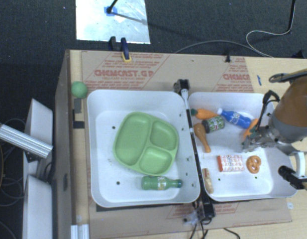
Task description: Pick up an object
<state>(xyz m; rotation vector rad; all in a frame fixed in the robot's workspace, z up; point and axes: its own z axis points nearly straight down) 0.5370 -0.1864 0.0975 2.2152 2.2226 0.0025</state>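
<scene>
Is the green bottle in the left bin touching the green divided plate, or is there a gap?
Cannot tell. In the camera view the green bottle lies right below the green divided plate, and the plate's lower rim meets the bottle's outline without a plain gap or plain contact.

A: left shallow white bin [101,133] layout?
B: light-green three-compartment plastic tray [146,142] mid-bin; clear green plastic bottle [161,183] lying on its side in front of the tray, near the front wall.
A: right shallow white bin [265,185]?
B: orange plastic carrot [205,114] at the back-left; blue-and-white plastic bottle [235,118] right of it; small dark jar with label [213,124] just in front, between them; tan drumstick-shaped toy [201,135] along the left wall; red-and-white flat packet [230,163] centre-front; brown pretzel [253,164] just right of the packet; beige stick-shaped piece [208,180] front-left corner.
A: arm?
B: gripper [250,142] low over the right side, behind the pretzel.
</scene>
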